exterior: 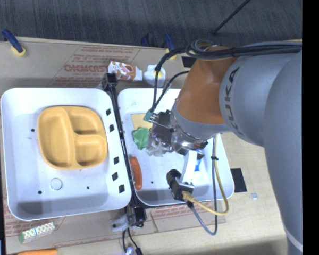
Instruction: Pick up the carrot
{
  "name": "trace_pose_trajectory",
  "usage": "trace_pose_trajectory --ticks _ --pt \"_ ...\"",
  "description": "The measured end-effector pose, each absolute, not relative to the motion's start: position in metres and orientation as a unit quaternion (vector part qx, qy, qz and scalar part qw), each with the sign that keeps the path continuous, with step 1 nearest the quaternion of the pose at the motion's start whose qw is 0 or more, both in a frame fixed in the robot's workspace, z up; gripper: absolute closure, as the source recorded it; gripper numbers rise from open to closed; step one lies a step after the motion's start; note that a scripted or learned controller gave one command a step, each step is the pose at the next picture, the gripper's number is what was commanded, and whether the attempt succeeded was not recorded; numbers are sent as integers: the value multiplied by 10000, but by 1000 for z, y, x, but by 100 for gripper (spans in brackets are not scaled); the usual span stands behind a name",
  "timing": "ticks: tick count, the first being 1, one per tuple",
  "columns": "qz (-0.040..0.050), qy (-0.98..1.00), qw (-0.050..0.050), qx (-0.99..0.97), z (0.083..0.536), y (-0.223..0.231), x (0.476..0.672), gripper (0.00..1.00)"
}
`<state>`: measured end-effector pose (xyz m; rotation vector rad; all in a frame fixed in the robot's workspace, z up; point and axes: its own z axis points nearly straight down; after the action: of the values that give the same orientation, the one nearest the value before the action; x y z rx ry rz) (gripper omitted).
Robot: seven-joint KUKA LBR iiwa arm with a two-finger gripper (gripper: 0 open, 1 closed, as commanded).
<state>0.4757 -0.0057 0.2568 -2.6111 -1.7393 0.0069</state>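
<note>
the carrot lies in the right bin, pressed close against that bin's left wall, its long axis running roughly along the divider between the two bins. just up and right of it sits a green leafy item, with a yellow piece beyond that. the gripper hangs above the green item, near the carrot but not over it, and nothing orange sits at its tip; whether it is released or clenched i cannot tell, since the wrist hides it.

the main risk, as i judge it, is the wall: with the carrot hugging the bin's side, one side of the grasp may have no room to slip between carrot and rim, so a descent could land on the divider or nudge the carrot away. a second risk is catching the green item instead, as it lies right under the tool. the left bin holds a yellow divided tray, well apart from all this.
</note>
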Motion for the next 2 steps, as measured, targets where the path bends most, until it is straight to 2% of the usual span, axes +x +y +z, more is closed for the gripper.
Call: trace_pose_trajectory --ticks 2 --pt "10 -6934 5 -7205 275 -22 476 100"
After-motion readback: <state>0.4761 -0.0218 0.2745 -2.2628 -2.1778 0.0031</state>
